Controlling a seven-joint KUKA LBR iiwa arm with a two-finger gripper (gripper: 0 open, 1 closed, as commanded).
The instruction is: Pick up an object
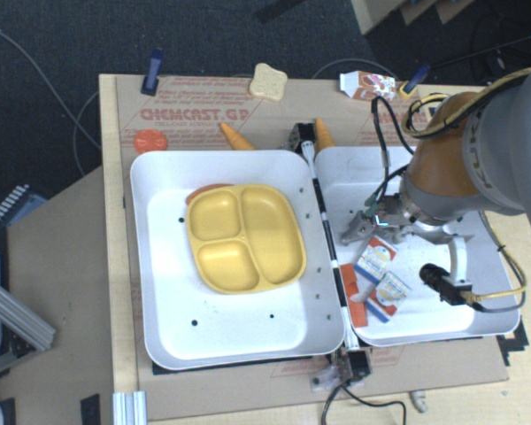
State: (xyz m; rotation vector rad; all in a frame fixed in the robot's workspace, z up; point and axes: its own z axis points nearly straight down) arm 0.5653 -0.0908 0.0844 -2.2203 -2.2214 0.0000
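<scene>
In the right bin [487, 321], several small items lie near the left wall. They include a white, red and blue packet [377, 258], a second packet [390, 287] and an orange-red bar [348, 282]. My gripper [365, 226] hangs low over this bin, just above and left of the first packet. The grey arm with its orange band [442, 162] covers the bin's upper right part. I see nothing held in the gripper.
A yellow divided plate [244, 237] fills the middle of the left bin [159, 308], with a reddish item [203, 191] peeking out behind it. Beyond the bins on the board lie a bread slice [267, 81], a carrot [236, 136], an orange disc [149, 140] and a blue clip [152, 71].
</scene>
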